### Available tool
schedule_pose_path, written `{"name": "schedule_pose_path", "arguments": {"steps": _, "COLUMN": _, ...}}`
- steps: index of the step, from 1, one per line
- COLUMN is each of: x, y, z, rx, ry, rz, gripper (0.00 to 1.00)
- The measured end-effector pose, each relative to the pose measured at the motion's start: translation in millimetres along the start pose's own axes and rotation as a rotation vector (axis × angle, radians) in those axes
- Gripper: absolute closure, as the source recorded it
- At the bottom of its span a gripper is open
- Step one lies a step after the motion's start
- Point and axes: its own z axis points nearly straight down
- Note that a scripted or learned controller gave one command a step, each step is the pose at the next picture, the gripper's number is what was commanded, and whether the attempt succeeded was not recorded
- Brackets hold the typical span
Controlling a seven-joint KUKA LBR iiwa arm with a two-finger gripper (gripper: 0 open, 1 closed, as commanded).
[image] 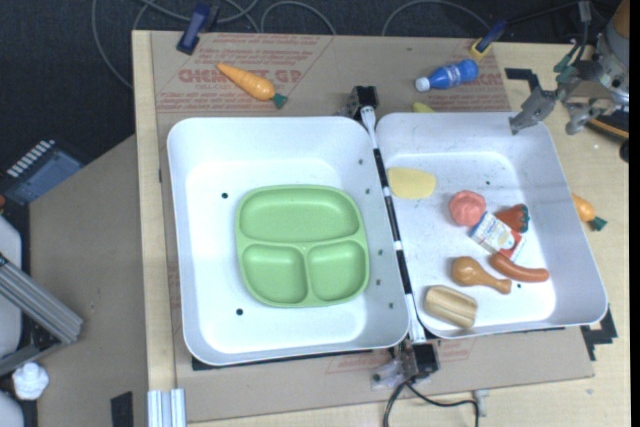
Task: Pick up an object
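Gripper point(548, 105) hovers at far corner of right bin point(560, 170), fingers splayed, nothing between them. Toys clustered mid-bin: pink ball point(466, 207), packet point(493, 233), sausage point(518, 268) touching. Risk: crowded items w/ glancing grasp, slip likely.

1. The gripper point(548, 111) hangs at the scene's upper right, its two fingers spread apart, nothing between them.
2. The wrist angles in from the right edge.

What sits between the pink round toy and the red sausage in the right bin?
In the camera view, a small white-and-red packet lies between the pink round toy and the red sausage.
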Motion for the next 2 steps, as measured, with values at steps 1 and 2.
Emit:
{"name": "schedule_pose_path", "arguments": {"steps": 1, "x": 51, "y": -34, "z": 137, "rx": 0.001, "ry": 0.001, "rz": -0.001, "gripper": 0.00}}
{"name": "schedule_pose_path", "arguments": {"steps": 2, "x": 130, "y": -52, "z": 129, "rx": 0.002, "ry": 0.003, "rz": -0.002, "gripper": 0.00}}
